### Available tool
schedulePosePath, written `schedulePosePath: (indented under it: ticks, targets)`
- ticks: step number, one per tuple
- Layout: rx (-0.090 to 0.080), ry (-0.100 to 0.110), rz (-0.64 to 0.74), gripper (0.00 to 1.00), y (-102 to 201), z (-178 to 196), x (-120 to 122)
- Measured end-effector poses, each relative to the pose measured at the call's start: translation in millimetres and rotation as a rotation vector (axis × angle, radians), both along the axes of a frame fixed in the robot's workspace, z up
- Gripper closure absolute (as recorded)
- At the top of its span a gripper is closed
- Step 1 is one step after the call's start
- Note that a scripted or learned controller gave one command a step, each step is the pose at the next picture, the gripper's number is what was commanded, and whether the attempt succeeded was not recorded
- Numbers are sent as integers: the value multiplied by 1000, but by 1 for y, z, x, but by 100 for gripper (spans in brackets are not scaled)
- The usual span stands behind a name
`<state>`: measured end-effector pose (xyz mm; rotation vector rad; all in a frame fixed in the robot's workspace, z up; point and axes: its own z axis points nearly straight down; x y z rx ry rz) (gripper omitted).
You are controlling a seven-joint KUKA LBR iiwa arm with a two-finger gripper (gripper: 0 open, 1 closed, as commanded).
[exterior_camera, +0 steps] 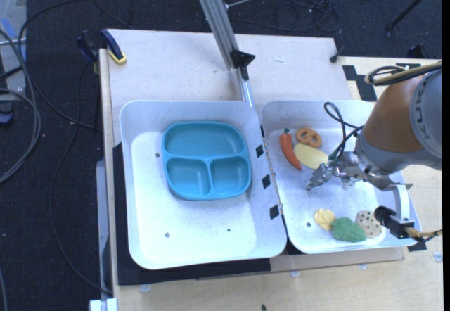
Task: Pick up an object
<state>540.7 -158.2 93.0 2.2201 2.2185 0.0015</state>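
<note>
Lying beside pincer (318, 179): yellow piece (309, 156).

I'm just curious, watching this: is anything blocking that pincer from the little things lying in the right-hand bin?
Nothing visible does. The pincer hangs in the right white bin, just below the pale yellow oval piece and the orange carrot, with bare floor between.
</note>
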Motion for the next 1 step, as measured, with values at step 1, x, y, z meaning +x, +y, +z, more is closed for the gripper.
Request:
schedulePosePath:
  ticks: [1]
  targets:
    - [-3,-6,-2,100,-1,12,1]
